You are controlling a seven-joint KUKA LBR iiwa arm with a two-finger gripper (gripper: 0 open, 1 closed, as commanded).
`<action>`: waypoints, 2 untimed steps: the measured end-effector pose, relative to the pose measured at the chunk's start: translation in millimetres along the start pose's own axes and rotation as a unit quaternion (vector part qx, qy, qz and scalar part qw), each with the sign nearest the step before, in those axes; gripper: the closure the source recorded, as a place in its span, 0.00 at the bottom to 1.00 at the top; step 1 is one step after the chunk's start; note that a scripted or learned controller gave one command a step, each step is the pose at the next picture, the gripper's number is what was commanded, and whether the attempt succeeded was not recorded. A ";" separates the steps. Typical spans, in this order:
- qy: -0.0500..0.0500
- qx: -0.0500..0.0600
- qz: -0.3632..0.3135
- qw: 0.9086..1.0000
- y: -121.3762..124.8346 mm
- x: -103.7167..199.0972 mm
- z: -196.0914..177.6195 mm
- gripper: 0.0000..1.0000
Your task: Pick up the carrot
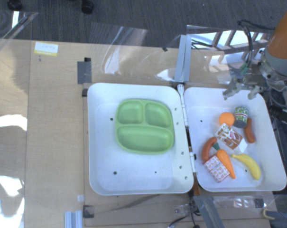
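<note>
carrot (225, 163) is seen lying in right bin (271, 175), between sausage (208, 148) and banana (248, 166) | gripper (241, 92) is held over bin's far edge, fingers spread, nothing gripped | pick judged not yet begun

An orange carrot (225, 162), a yellow banana (248, 165), a green tray (144, 127).

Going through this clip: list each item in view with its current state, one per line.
Carrot: lying in the right bin, not gripped.
Banana: lying beside the carrot.
Orange: resting in the right bin.
Sausage: lying left of the carrot.
Green tray: flat in the left bin.
End effector: above the right bin's far edge, holding nothing.
</note>
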State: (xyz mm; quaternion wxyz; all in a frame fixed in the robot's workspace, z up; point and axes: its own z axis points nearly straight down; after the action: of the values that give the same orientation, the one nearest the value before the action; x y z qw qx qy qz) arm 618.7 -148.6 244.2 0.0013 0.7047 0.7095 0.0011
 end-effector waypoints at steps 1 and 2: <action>-0.001 -0.003 -0.008 1.000 -14.0 -49.0 137.7 0.00; 0.000 -0.005 -0.004 1.000 -69.6 51.1 154.8 0.00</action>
State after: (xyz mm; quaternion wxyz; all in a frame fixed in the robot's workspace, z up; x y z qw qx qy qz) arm 549.3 -98.0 89.1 0.0047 0.7018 0.7124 0.0047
